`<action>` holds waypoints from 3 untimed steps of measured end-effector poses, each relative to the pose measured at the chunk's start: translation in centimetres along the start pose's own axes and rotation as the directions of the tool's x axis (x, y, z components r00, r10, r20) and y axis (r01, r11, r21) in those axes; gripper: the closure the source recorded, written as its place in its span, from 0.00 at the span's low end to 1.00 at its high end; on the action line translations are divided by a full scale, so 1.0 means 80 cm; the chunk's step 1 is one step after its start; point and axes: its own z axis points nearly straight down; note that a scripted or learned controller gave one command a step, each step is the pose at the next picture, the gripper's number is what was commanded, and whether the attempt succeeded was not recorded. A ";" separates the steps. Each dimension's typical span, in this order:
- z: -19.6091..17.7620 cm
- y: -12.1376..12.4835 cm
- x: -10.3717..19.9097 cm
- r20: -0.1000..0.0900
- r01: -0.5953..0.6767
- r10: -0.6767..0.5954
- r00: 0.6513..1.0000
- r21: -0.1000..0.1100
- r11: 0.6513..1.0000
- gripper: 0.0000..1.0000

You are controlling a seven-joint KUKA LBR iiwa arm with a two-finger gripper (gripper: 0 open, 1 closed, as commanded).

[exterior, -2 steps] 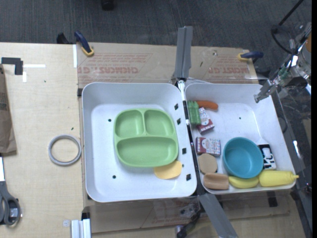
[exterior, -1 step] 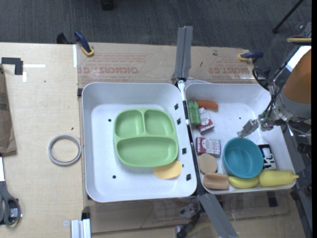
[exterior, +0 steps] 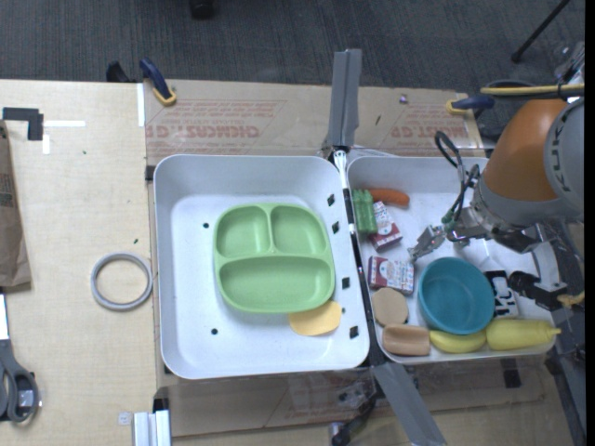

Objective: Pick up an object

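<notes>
Gripper small and blurred above right bin, grip state unclear, blue bowl beside it, arm cut off at right.

The left bin holds a green divided plate with a yellow chip at its lower edge. The right bin holds a carrot, a blue bowl, a banana and small cartons. The gripper hangs over the right bin, just above the bowl. A grey ring lies on the tabletop.
</notes>
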 end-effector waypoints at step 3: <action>-0.003 -0.038 -0.062 0.004 -0.061 0.061 0.998 -0.008 0.998 0.00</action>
